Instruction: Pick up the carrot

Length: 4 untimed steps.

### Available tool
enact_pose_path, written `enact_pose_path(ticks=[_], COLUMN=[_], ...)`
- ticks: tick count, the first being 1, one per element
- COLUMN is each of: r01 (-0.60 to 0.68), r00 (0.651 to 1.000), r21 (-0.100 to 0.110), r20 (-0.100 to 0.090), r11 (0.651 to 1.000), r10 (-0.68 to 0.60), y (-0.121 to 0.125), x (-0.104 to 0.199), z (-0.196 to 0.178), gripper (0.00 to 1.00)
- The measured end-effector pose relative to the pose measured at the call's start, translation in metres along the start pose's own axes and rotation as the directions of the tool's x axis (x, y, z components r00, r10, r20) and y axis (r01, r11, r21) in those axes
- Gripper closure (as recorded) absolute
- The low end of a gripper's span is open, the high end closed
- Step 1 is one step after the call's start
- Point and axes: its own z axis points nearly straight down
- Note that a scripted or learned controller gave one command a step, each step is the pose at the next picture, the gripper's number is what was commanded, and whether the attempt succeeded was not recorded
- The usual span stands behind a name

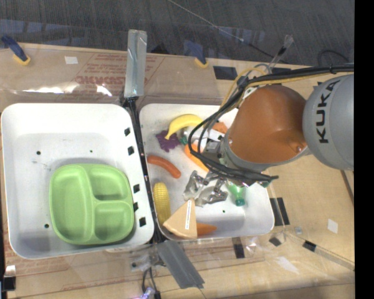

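An orange tapered piece that looks like the carrot (195, 157) lies in the middle of the right bin (258, 220), its right end hidden under the arm. The gripper (204, 190) hangs just below it, over the bin floor and above a pale yellow wedge (182, 220). Nothing shows in the gripper. The arm's orange band (265, 126) covers the bin's upper right part.
The right bin also holds a banana (182, 124), purple grapes (168, 142), a red sausage-like piece (163, 166), a corn cob (161, 197), a green item (239, 196) and another orange piece (206, 230) under the wedge. The left bin (25, 129) holds a green divided plate (92, 204).
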Motion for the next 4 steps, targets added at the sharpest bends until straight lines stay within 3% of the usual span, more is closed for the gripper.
enact_pose_path(ticks=[1,2,3,4], r01=[0.137,0.382,0.536,0.777], r00=[0.991,0.924,0.844,0.630], r21=[0.001,-0.012,0.003,-0.017], r20=[-0.003,-0.003,-0.005,0.008], r11=[0.991,0.924,0.844,0.630], r10=[-0.137,-0.382,-0.536,-0.777], y=[-0.049,-0.052,-0.061,-0.051], x=[0.029,0.094,0.086,0.092], z=[-0.155,-0.134,-0.271,-0.162], gripper=[1.00,1.00,1.00,1.00])
